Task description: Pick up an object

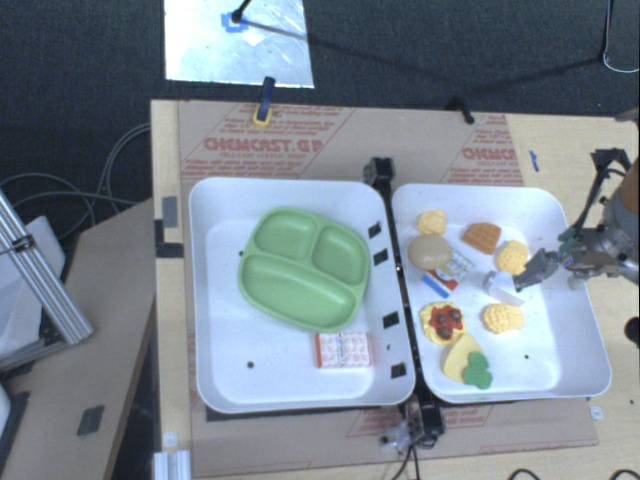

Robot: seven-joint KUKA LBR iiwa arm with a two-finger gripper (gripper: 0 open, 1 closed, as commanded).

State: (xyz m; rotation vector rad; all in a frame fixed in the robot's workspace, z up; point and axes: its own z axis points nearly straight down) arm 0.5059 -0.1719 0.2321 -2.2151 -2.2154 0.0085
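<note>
hand (530, 271) reaching in over right bin (575, 353), grip state unclear | toy foods lying in right bin, yellow corn piece (502, 317) just below hand | desk (330, 138) sheet reading "CHEMCAST GP" | green tray (304, 268) sitting in left bin (215, 268)

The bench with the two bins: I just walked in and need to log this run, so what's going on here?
A robot arm reaches in from the right, its end effector low over the right bin, near a small pale item among the toy food pieces. Nothing is visibly held between its fingers yet. Around it lie a yellow corn-like piece, a small pizza piece and a waffle-like piece. The left bin holds a green divided plate and a small patterned packet.
</note>
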